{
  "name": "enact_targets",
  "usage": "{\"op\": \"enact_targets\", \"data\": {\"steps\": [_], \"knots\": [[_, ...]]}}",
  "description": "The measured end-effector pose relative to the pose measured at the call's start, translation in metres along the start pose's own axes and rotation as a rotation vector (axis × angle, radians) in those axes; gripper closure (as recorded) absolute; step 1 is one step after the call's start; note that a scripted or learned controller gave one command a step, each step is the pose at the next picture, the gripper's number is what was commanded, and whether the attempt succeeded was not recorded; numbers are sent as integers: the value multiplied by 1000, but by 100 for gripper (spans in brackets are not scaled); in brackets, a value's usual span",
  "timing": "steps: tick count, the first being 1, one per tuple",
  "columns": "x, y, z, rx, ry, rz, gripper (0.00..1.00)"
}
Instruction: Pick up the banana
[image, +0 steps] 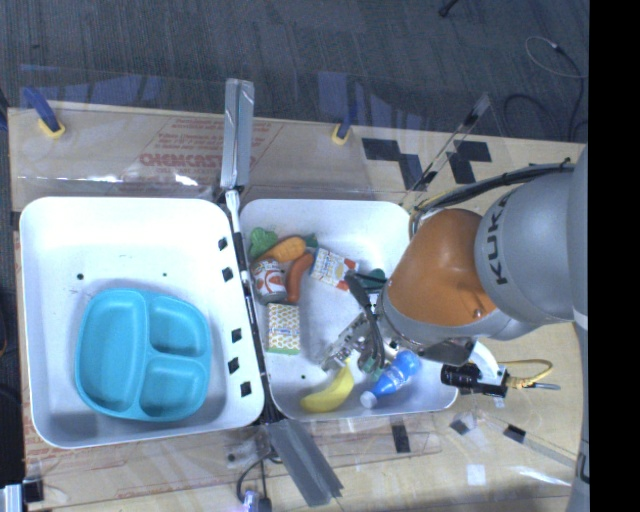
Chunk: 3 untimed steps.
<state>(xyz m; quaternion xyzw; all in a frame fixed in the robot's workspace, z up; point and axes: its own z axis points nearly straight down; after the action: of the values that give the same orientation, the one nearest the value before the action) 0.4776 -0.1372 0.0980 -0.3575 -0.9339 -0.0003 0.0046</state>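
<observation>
From above, two white bins sit side by side. The left bin (40, 300) holds one thing, a blue divided tray (145, 353) with three compartments, lying toward the bin's 6 o'clock side.

The right bin (330, 212) is crowded. At its 10 o'clock corner lies a green toy (262, 241), with an orange carrot-like piece (289, 249) just beside it at 3 o'clock. Below those sits a small can (268, 281), touching a second orange piece (299, 277). A white packet with coloured print (329, 268) lies near the bin's middle, at about 12 o'clock. A flat yellow-green packet (283, 328) rests along the left wall at 8 o'clock.

The banana (331, 390) lies at the bin's 6 o'clock edge, curved, close against the front wall. A blue bottle (393, 376) with a white cap lies just beside it at 3 o'clock.

The arm (450, 275) enters from 3 o'clock, and the gripper (352, 347) hangs directly above the banana at its 12 o'clock; whether its fingers are spread or closed I cannot tell.
</observation>
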Motion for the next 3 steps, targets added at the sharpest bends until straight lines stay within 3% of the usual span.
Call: {"op": "enact_targets", "data": {"steps": [1, 2, 3], "knots": [[63, 69, -123, -1, -7, 113, 100], [63, 69, -123, -1, -7, 114, 0], [27, 28, -60, 1, -4, -75, 0]]}}
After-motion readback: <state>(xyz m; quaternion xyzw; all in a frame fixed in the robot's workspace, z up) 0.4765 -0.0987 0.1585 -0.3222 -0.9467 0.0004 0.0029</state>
